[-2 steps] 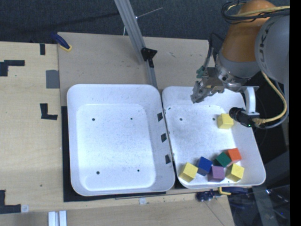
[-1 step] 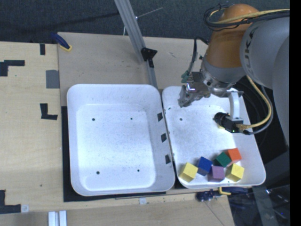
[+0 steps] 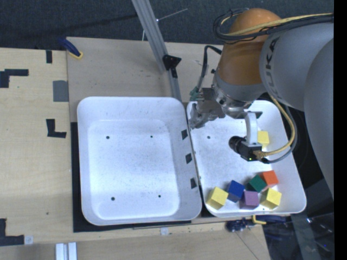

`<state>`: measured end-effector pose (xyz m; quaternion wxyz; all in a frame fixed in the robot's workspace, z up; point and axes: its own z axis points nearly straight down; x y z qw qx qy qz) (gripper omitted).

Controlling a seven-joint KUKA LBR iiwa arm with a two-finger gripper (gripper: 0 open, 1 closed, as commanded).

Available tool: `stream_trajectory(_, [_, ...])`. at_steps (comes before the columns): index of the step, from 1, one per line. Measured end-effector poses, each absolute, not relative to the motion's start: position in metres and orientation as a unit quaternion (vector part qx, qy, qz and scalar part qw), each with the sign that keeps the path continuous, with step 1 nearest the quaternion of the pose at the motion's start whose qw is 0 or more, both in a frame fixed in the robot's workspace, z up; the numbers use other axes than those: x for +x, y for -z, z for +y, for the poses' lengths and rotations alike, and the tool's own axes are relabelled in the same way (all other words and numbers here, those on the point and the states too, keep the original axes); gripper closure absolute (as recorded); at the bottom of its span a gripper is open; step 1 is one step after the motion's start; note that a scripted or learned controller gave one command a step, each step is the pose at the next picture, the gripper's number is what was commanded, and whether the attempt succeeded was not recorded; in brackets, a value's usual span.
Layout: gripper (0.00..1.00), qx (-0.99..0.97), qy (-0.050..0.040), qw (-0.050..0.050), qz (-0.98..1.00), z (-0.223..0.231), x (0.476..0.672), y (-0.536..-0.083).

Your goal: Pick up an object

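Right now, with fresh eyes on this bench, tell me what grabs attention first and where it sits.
The big grey arm with its orange band dominates the upper right, bending down over the right bin. Next comes the bright cluster of blocks in that bin's near corner: yellow block, blue block, purple block, green block and orange block. The left bin is a broad white expanse beside it.

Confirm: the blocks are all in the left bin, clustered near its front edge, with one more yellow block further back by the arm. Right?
Not quite: the camera view shows the blocks in the right bin, not the left bin. The rest holds: yellow block, blue block, purple block and others cluster near its front edge, and another yellow block sits further back by the arm.
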<state>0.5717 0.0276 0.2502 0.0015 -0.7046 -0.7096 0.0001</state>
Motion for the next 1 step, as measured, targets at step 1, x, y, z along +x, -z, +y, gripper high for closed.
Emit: stream_trajectory(1, [1.00,-0.705,-0.0006,0.001,-0.710,0.0771,0.5626,-0.2479])
